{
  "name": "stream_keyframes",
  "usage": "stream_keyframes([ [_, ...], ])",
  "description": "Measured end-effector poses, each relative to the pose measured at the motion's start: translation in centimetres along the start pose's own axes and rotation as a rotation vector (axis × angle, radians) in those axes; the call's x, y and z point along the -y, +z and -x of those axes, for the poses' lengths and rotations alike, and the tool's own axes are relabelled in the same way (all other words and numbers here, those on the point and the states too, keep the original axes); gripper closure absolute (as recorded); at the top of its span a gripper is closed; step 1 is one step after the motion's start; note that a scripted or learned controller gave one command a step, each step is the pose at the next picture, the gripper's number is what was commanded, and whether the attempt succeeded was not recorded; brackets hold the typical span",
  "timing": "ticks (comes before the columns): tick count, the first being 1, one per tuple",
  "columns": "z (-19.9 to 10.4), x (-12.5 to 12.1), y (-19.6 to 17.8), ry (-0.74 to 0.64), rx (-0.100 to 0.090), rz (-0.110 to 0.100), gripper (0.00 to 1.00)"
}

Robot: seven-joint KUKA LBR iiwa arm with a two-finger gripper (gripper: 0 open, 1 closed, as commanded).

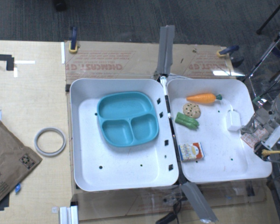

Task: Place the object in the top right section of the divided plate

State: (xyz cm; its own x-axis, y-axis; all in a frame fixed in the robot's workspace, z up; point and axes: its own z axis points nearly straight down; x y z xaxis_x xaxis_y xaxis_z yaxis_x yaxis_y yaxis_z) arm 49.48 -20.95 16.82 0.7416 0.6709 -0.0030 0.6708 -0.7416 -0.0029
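We find the gripper (266,136) at the outer rim of the right bin (210,171), half cut off by the frame edge and lost in a clutter of metal and cable, so we cannot tell how it is set. Just beside it, inside the bin, lies a white block (233,120), hard to separate from the white floor. Farther out from the gripper we see a small carton (191,151) with an orange picture on it, a green pea pod (186,121), a speckled cookie (191,109) touching the pod, and a toy carrot (203,98) beyond them. Which of these is the task's object we cannot say. Well apart from the gripper, the blue divided plate (127,99) sits in the left bin (84,162). Past that, a tape ring (50,141) and what may be a cardboard box (7,160), cropped, lie on the bench.
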Motion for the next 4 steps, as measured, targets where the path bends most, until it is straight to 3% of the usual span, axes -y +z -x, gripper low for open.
stream_keyframes([
  [1, 0.74, 1.12, 7.34, 0.4, -0.011, -0.006, 1.0],
  [2, 0.71, 0.67, 7.31, 0.506, -0.019, -0.013, 1.0],
  [4, 0.71, 0.65, 7.3, 0.513, -0.019, -0.012, 1.0],
])
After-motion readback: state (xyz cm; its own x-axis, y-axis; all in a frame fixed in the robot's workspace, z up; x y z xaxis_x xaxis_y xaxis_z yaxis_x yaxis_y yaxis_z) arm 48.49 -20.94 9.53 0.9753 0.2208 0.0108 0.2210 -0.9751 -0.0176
